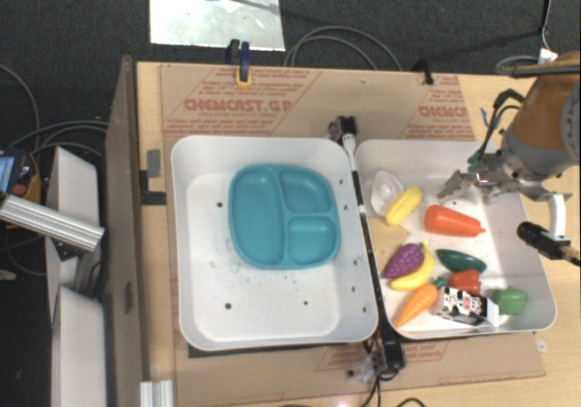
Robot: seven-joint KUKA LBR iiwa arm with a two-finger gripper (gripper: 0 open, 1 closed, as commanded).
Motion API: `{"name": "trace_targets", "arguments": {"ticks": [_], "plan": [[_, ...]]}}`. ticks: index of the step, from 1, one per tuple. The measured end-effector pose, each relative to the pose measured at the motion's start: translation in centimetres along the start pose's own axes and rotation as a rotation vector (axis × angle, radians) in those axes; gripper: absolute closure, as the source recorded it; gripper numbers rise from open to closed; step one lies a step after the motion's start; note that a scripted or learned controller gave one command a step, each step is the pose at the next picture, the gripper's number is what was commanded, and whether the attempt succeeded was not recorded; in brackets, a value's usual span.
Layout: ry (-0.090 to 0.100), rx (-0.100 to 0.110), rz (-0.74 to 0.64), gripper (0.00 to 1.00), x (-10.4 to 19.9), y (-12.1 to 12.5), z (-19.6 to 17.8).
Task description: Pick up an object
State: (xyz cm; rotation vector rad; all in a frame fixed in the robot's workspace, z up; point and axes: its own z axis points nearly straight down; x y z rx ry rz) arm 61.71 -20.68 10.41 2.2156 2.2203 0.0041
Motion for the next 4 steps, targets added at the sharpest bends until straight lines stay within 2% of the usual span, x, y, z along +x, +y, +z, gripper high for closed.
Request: {"name": "trace_targets", "arguments": {"ticks": [1, 2, 3, 4], "plan": [[0.005, 0.008, -0.004, 0.0, 5.7, -4.0, 1.7], [-0.001, -0.002, 0.0, 0.0, 4.2, -3.2, -4.4], [0.002, 0.005, 0.001, 0.0, 8.6, -7.9, 2.1], [-0.001, 0.003, 0.003, 0.0, 5.4, -8.1, 1.9]]}}
